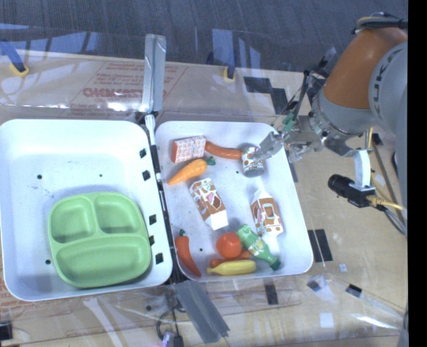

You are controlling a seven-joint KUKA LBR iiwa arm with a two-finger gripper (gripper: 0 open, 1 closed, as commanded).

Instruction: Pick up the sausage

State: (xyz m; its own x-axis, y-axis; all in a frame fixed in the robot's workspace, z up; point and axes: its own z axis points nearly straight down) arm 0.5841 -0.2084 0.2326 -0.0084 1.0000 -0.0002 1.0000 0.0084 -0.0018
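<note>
The sausage is a slim orange-red link lying flat near the back of the right bin. Its left end is close to a red-and-white carton. My gripper hangs low over the bin, right at the sausage's right end and slightly in front of it. The silver tip hides the spot where it meets the sausage. The sausage rests on the bin floor.
Also in the right bin are a carrot, two small cartons, a tomato, a green bottle, a banana and a red pepper. A green divided plate lies in the left bin.
</note>
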